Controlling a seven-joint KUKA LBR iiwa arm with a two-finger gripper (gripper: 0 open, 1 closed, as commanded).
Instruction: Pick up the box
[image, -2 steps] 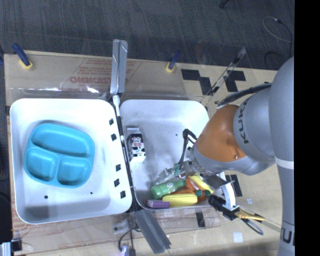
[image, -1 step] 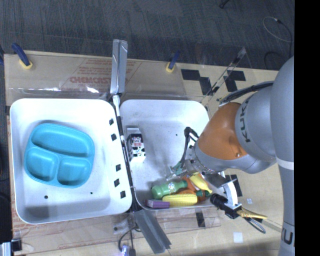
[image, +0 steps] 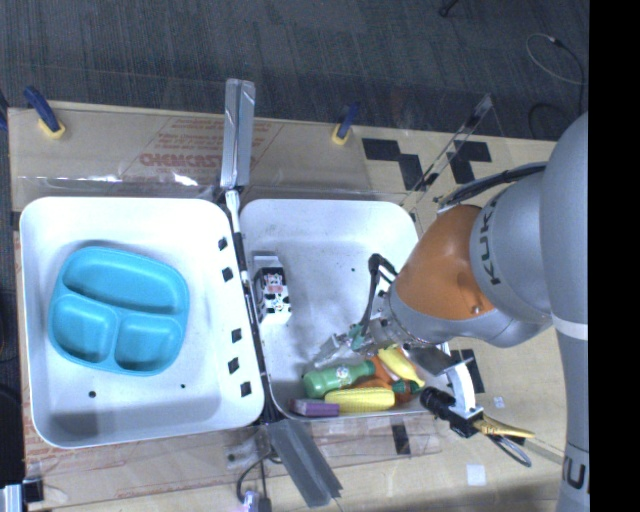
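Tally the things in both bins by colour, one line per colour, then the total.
Blue: 1, tray
Green: 1, bottle
Yellow: 2, corn, banana
Purple: 1, stick
White with print: 1, box
Total: 6 told apart; more may lie under the arm.

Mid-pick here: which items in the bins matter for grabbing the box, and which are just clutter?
Job:
box, against the right bin's left wall
claw

Lying about:
green bottle
yellow corn
purple piece
blue divided tray, left bin
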